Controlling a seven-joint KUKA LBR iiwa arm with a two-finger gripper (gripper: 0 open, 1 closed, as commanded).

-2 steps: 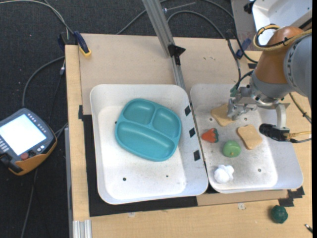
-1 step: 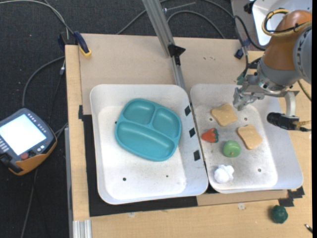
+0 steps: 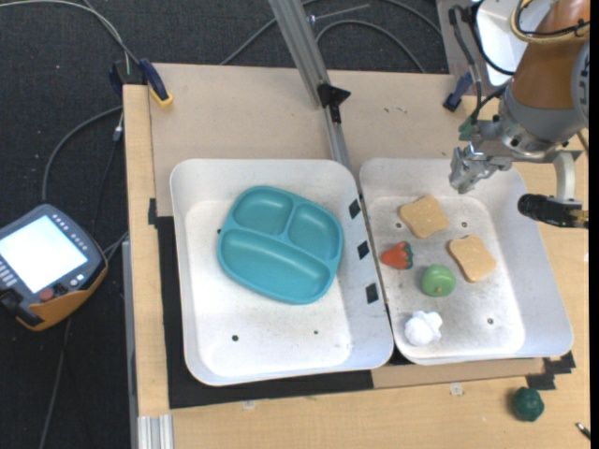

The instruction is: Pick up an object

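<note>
while above the right bin [image 3: 533,251], gripper [image 3: 465,178] near the bread slice [image 3: 423,217], jaw state unclear

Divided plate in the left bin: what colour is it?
Teal blue, seen clearly in the camera view: the divided plate.

The bench [image 3: 234,110] looks like pale matt wood, with a light raw edge along its left side. Both white bins [image 3: 271,354] appear to be smooth plastic, slightly scuffed and speckled. The teal divided plate [image 3: 279,243] is smooth plastic with a soft sheen. The arm's orange band [image 3: 552,59] is glossy, and the tool [image 3: 465,174] below it looks like dull grey metal. The slanted pole [image 3: 295,26] is brushed metal.
</note>
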